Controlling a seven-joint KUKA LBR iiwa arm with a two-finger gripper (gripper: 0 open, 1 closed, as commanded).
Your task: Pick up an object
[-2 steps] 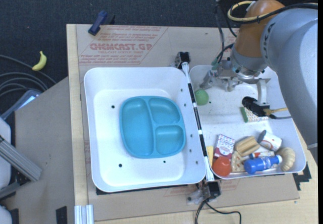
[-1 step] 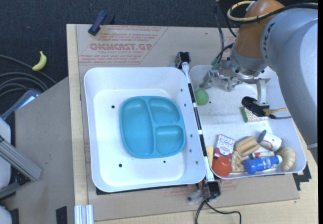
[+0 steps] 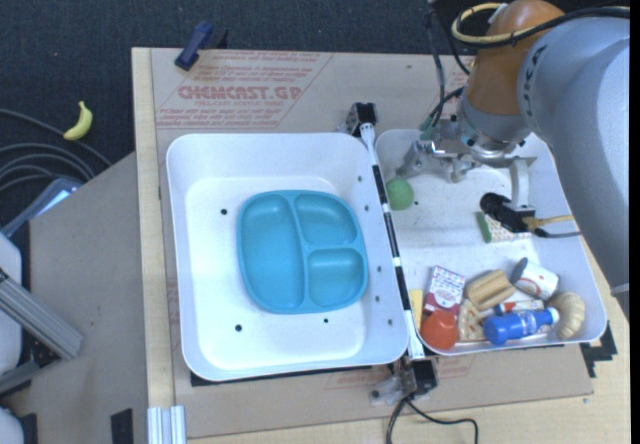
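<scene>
The ball (image 3: 399, 194), green, lies on the floor of the right bin (image 3: 450, 244), close against its left wall and toward the far end, well apart from the heap (image 3: 490, 307) packed into the near end. It looks the likeliest pick, and an awkward one. The wall leaves little room on that side, so the grasp should run along the wall and come down centred, since a ball rolls off any lopsided touch. The tool (image 3: 452, 160) hangs over the far left corner of that bin, just beside the ball. I see nothing held in it, and cannot tell whether it is released or clenched. The left bin (image 3: 200, 232) carries a blue plate (image 3: 302, 250).
</scene>
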